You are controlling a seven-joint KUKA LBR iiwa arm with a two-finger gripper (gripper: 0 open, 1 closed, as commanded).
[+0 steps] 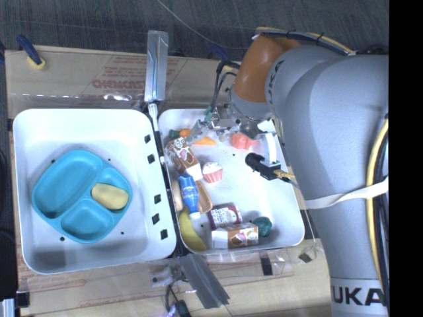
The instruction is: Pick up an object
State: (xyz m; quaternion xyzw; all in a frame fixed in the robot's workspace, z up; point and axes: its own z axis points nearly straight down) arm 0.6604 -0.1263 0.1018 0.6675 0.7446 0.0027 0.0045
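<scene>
- While the arm (310, 111) reaches in from the right, you have the gripper (221, 119) low over the far end of the right bin (287, 207), among the small toys there.
- Whether it is spread or closed you cannot tell — the wrist hides that (so don't count anything as held).
- Nearest candidates: an orange carrot-like piece (203, 140) lies just near of the gripper, and a pink toy (242, 140) sits just to its right, close under the wrist.
- Both look like light, rigid plastic — probably smooth and prone to skid, so you'd want to pinch across the narrow middle rather than the tapered ends.
- Further toward you lie a cupcake (212, 172), a blue bottle (188, 193) and a banana (190, 233) along the left wall; these are well apart from the gripper.
- In the left bin (26, 150) a blue divided plate (66, 190) carries a yellow lump (110, 196) — leave it alone.
</scene>
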